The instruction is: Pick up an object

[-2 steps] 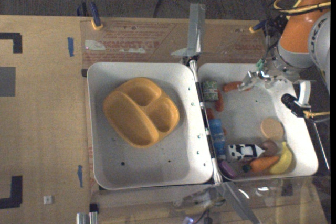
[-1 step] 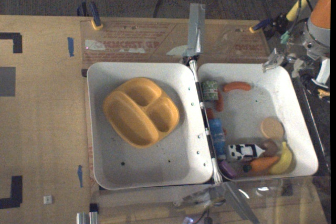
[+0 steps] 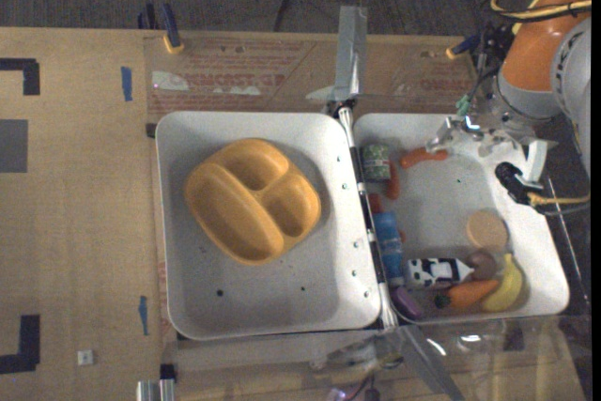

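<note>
The right bin (image 3: 441, 211) holds several small objects. A green can (image 3: 377, 161) lies at its back left, with an orange-red stick (image 3: 424, 158) beside it. A blue bottle (image 3: 388, 235) lies along the left wall. Near the front are a black-and-white cow-patterned toy (image 3: 439, 271), an orange carrot (image 3: 470, 294), a yellow banana (image 3: 507, 285) and a tan round disc (image 3: 487, 228). My gripper (image 3: 467, 131) hangs over the bin's back right corner, just right of the orange-red stick, with nothing visibly held.
The left bin (image 3: 178, 277) carries a yellow divided plate (image 3: 252, 198). A metal divider post (image 3: 349, 52) stands behind the seam between the bins. Cables (image 3: 526, 185) hang by the right bin's right wall. Brown bench surface lies to the left.
</note>
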Robot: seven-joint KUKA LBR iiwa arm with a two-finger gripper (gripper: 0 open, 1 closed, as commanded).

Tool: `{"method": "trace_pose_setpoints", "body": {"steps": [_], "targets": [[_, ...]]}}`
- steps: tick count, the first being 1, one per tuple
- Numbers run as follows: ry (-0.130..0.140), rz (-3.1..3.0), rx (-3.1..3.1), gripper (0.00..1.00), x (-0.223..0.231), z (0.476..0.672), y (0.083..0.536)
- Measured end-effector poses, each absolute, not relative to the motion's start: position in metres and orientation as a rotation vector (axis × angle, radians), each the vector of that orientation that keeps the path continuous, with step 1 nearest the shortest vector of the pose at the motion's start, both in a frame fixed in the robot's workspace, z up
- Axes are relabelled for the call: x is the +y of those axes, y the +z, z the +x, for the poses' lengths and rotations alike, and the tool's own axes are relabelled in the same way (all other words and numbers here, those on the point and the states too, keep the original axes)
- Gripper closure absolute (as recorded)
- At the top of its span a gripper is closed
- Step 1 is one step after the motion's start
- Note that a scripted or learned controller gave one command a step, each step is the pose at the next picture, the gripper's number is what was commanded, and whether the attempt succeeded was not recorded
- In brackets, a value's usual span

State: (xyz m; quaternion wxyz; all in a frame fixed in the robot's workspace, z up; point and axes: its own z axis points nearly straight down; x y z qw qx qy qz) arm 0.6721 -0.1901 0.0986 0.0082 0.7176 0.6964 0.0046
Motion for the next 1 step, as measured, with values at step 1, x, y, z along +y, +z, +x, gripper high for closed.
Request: {"method": "trace_pose_setpoints", "body": {"steps": [1], "targets": [[0.022, 2.237, 2.176, 1.00, -0.1885, 0.6745, 0.1110]]}}
